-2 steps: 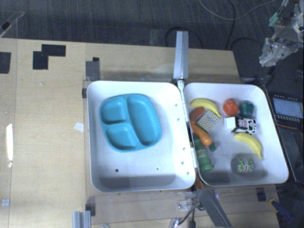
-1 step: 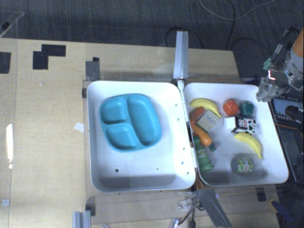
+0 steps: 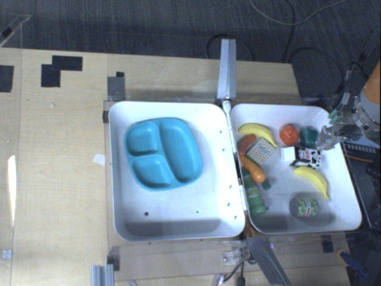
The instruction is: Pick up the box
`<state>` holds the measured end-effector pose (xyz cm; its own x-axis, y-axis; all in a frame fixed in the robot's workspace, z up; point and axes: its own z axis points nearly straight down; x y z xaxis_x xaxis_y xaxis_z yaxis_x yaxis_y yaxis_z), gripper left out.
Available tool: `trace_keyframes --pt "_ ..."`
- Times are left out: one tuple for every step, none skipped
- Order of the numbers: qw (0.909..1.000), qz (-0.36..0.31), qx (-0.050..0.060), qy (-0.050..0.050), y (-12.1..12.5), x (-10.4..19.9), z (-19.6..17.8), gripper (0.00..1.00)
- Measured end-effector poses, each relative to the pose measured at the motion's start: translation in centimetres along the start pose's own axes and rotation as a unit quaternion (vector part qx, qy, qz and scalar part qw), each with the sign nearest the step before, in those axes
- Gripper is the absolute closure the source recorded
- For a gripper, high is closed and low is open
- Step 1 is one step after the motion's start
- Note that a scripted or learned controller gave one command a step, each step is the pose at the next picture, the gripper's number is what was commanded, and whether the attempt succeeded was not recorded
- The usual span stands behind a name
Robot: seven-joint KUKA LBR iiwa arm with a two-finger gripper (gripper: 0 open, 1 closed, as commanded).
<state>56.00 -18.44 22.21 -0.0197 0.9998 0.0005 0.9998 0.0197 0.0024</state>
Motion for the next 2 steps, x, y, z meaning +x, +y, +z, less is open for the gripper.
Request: trace_keyframes --pt "1.0 -0.002 -0.002 0.0 0.3 0.1 -0.9 1.0" --pt "0.9978 -0.067 -0.002 0.0 0.2 0.5 10.7 1.0"
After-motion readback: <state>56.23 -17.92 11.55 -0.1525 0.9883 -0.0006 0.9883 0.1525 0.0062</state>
